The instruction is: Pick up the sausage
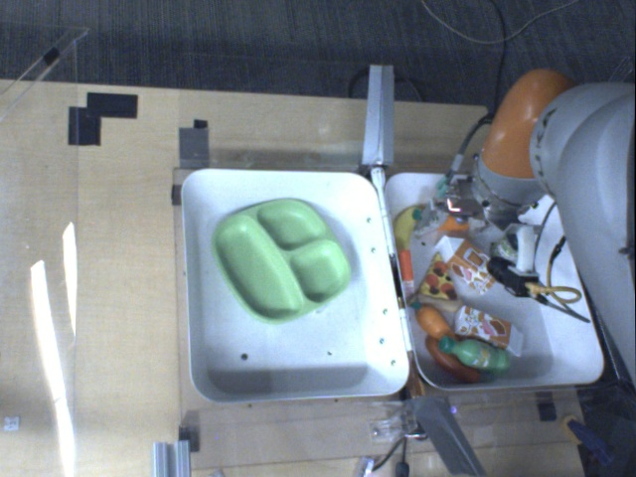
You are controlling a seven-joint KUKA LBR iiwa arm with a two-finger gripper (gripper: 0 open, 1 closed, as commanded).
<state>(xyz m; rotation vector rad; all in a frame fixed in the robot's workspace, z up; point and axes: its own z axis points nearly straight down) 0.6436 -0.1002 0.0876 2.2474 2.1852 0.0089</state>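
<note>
The pincer (459, 210) hung low over the right bin (576, 351); I couldn't tell its grip. Next, reach the sausage (449, 363).

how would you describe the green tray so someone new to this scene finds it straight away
Start with the two white bins side by side and take the left bin, the one away from the arm. The green tray lies on its floor, toward the far side. It is pale green, rounded, split into three compartments, while the small toy foods crowd the right bin.
</note>
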